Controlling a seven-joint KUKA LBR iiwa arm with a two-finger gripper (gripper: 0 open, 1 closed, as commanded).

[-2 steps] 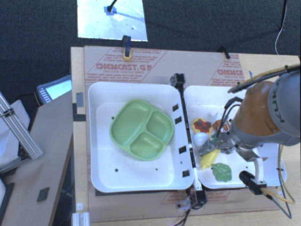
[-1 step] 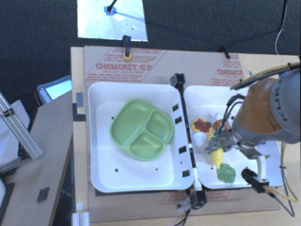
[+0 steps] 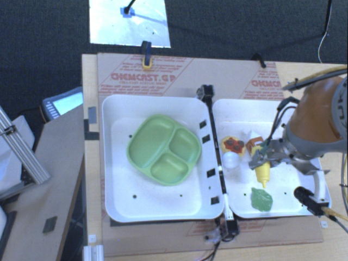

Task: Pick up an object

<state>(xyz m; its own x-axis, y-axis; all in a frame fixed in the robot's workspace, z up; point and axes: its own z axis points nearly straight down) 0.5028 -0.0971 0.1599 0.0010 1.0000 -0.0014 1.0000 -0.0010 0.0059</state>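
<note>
Fingers [image 3: 261, 161] over the yellow bottle [image 3: 263, 174] — spread or pinching, cannot tell.

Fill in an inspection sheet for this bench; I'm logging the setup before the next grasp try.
Surface: two white bins, left bin and right bin, on a cardboard sheet.
Job's things: yellow bottle, green lump, white ball, red-and-yellow toy, all in right bin.
Clutter: green divided plate in left bin.
Grippers: gripper above the yellow bottle; grasp unclear.
Cables: black cable upper right.
Surroundings: dark carpet, metal sheet.
</note>
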